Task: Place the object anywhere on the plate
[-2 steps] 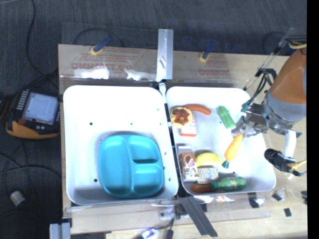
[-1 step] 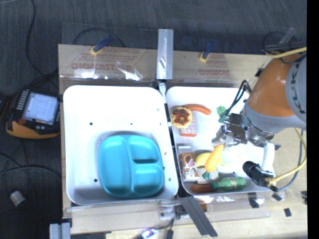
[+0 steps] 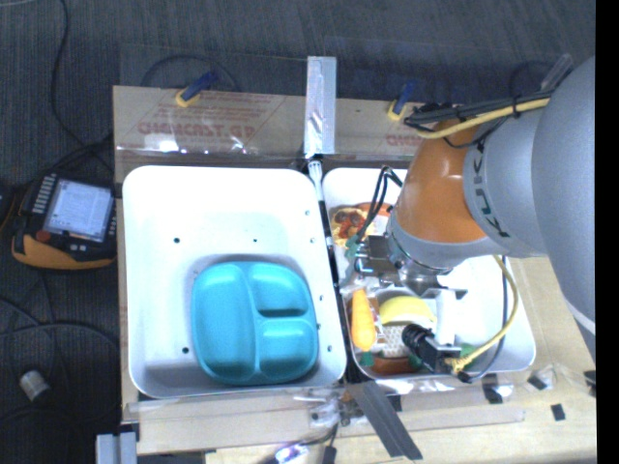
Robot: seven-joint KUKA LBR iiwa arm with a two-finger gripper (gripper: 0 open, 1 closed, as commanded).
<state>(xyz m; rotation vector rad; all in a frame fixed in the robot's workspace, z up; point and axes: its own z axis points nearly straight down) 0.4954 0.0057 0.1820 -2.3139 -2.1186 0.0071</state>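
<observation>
camera view: blue plate [image 3: 254, 323] alone in left bin [image 3: 155, 211]; right bin [image 3: 517, 341] cluttered, perhaps toy food.

Bench [image 3: 222, 129] with two white bins [image 3: 155, 220]

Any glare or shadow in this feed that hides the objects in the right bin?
Camera view: evenly lit and sharp; the arm itself, not shadow, covers much of the right bin. Soft shadow beside the blue plate in the left bin. Mild sheen on the clear plastic sheet behind.
</observation>
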